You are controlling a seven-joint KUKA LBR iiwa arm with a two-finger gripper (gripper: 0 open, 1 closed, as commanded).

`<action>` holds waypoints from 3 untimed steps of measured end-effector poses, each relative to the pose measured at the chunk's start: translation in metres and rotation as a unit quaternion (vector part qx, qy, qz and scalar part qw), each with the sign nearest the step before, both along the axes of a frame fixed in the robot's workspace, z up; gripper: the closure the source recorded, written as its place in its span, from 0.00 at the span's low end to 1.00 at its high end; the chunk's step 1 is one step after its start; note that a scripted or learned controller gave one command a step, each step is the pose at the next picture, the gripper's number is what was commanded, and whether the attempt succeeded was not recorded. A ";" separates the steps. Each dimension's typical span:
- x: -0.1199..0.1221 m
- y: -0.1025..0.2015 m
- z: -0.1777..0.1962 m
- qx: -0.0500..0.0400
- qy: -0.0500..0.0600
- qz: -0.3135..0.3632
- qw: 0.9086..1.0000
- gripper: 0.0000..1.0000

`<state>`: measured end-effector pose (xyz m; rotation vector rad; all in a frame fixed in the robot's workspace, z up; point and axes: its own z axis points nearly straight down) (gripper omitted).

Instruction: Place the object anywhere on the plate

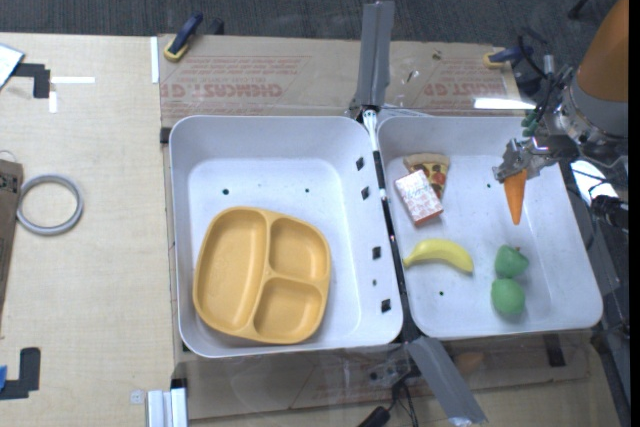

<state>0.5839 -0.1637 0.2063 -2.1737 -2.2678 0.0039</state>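
The gripper [520,165] is closed on the top of a toy carrot [514,196], at three o'clock of the right bin [585,290]. The step is carrying. Next, it must travel toward nine o'clock, to the yellow divided plate [263,273].
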 end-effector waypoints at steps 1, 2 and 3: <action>0.029 0.066 0.197 0.000 0.000 0.028 1.000 1.00; 0.055 0.116 0.019 0.000 0.002 -0.037 0.999 1.00; 0.039 0.157 -0.017 0.000 0.002 0.019 1.000 1.00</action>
